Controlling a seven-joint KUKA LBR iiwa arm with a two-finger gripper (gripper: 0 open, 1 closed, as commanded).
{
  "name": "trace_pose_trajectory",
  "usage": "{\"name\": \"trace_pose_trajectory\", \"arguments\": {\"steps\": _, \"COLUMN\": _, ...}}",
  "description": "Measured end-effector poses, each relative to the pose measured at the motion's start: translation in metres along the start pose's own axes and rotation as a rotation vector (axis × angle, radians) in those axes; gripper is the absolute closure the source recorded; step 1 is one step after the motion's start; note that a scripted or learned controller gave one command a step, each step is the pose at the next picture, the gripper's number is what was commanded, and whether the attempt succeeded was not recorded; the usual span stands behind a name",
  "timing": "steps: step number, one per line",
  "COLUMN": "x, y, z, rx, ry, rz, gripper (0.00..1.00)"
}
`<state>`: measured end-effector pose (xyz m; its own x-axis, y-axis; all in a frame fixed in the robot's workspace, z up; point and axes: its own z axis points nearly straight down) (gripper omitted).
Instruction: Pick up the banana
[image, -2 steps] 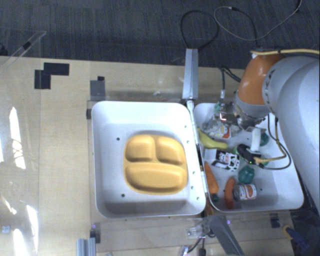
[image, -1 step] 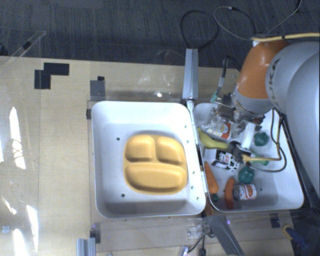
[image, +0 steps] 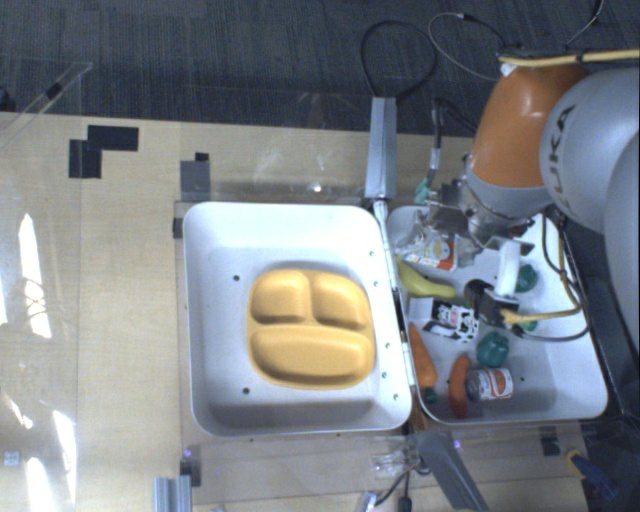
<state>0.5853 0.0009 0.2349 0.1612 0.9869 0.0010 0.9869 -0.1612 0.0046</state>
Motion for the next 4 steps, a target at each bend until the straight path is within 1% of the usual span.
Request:
{"name": "trace_pose_trajectory", "arguments": {"steps": 1, "x": 0.000, "y": 0.000, "z": 0.000, "rx": 0.000, "ry": 0.000, "rz": 0.000, "gripper": 0.00}}
{"name": "trace_pose_trajectory", "arguments": {"steps": 2, "x": -0.067, "y": 0.044, "z": -0.031, "rx": -0.002, "ry": -0.001, "rz": -0.190, "gripper": 0.00}}
{"name": "trace_pose_trajectory", "arguments": {"steps": 3, "x": -0.083, "y": 0.014, "z": 0.116, "rx": 0.001, "ry": 0.000, "rz": -0.287, "gripper": 0.00}}
{"name": "trace_pose_trajectory", "arguments": {"steps": 4, "x": -0.101, "y": 0.086, "z": 0.100, "rx": -0.003, "ry": -0.001, "rz": -0.161, "gripper": 0.00}}
